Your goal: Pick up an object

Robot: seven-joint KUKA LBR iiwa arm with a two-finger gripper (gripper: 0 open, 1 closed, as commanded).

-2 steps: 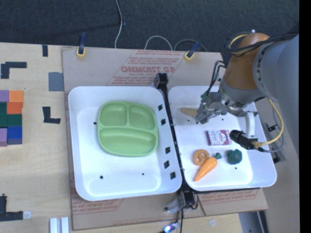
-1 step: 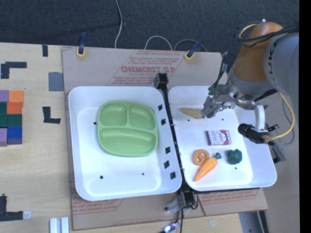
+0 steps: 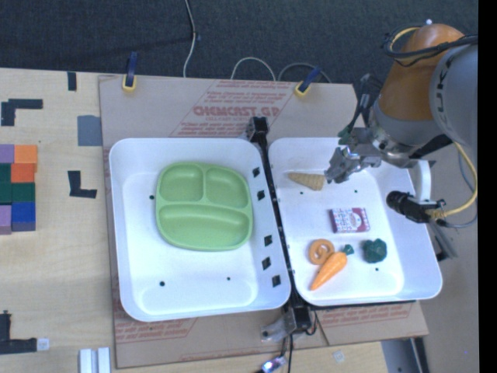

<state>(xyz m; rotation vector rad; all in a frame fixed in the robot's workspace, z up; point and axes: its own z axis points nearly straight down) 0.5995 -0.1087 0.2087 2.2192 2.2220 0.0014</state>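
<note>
Gripper [image 3: 339, 169] hangs low over the far part of the right bin [image 3: 404, 282], tips just beside the wide end of the cone-shaped tan piece [image 3: 307, 180]. Cannot tell if jaws are spread or pressed together; nothing visibly pinched between them. Cone lies on its side on the bin floor, near the divider, pointing left.

Around it: black clips [image 3: 268, 239] run along the seam where the two bins meet, close to the cone's left. Cables loop off the arm on the right. Nothing sits on top of the cone.

Right bin also holds a small maroon packet [image 3: 349, 221] mid-bin, an orange ring-shaped piece [image 3: 320, 250], a toy carrot [image 3: 330, 268] touching or just beside the ring, and a dark green lump [image 3: 375, 250] near the right wall. All lie apart from the cone.

Left bin [image 3: 136, 286] holds a green divided plate [image 3: 205, 207], three compartments.

Both bins rest on a cardboard sheet [image 3: 225, 107] held by clamps at the far edge. Coloured blocks [image 3: 19, 189] sit on the bench at far left, well apart from the bins.
</note>
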